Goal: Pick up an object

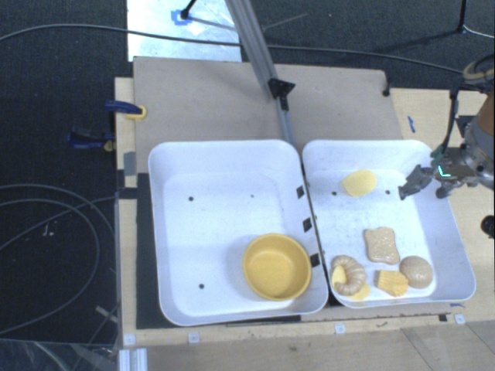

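I see the gripper [425,182] over the right bin [456,246], jaws parted on nothing. The yellow chip [360,182] (1 thin, light, probably slippery piece) lies just left; I'd pinch its edges.

We saw a lab: a clamped bench [232,99] on dark carpet [54,52], loose cables [46,230] at frame left, a stand pole [251,33] at top.

Arm enters from the right edge, wrist roughly level. Gripper [424,182] extends leftward; dark fingers [411,184] are spread apart, with nothing between them.
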